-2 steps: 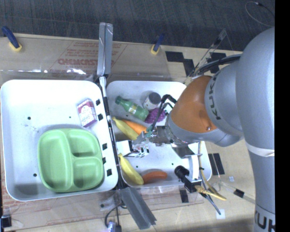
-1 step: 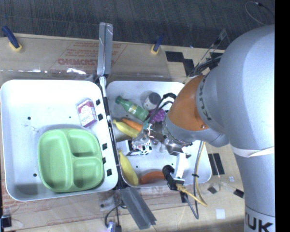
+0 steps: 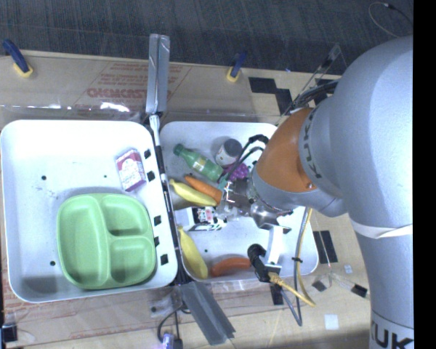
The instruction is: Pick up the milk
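The arm [image 3: 349,144] is hung over the right bin [image 3: 305,257], with the gripper [image 3: 231,198] just beside the milk [image 3: 207,217] lying mid-bin. Open or closed can't be told. Probably approach step; centring over the carton is needed next.

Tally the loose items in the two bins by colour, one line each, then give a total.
Green: 2, the divided tray and the bottle
Yellow: 2, the bananas
Orange-red: 2, the carrot and the sausage
Red and white: 1, the small carton
Black and white: 1, the milk carton
Grey: 1, the can
Total: 9
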You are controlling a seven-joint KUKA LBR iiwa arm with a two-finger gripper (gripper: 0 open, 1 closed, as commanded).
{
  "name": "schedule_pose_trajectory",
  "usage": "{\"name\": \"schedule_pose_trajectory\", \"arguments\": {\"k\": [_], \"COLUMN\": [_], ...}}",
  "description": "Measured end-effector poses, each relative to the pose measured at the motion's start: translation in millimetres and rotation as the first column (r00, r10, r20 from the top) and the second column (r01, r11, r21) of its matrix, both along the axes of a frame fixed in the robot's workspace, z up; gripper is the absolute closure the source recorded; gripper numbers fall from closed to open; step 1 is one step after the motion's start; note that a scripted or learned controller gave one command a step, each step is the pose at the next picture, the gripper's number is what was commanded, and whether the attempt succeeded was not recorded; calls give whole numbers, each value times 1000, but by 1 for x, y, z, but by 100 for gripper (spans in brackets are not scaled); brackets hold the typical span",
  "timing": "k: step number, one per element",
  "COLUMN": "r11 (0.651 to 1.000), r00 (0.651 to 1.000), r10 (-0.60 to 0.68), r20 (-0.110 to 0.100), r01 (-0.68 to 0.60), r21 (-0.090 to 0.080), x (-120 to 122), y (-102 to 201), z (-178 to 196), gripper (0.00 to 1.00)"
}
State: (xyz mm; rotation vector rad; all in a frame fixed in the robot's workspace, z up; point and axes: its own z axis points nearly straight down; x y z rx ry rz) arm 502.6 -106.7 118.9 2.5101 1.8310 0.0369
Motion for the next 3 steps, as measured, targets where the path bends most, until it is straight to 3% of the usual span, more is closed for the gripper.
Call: {"name": "schedule_pose_trajectory", "arguments": {"k": [1, 2, 3], "r11": [1000, 1000, 1000], "r00": [1000, 1000, 1000], "r10": [6, 7, 13], "r20": [0, 3, 1], "r01": [-6, -7, -13], "r21": [5, 1, 5], "x": [1, 2, 2], "y": [4, 1, 5], "z": [0, 11, 10], "gripper": [0, 100, 0]}}
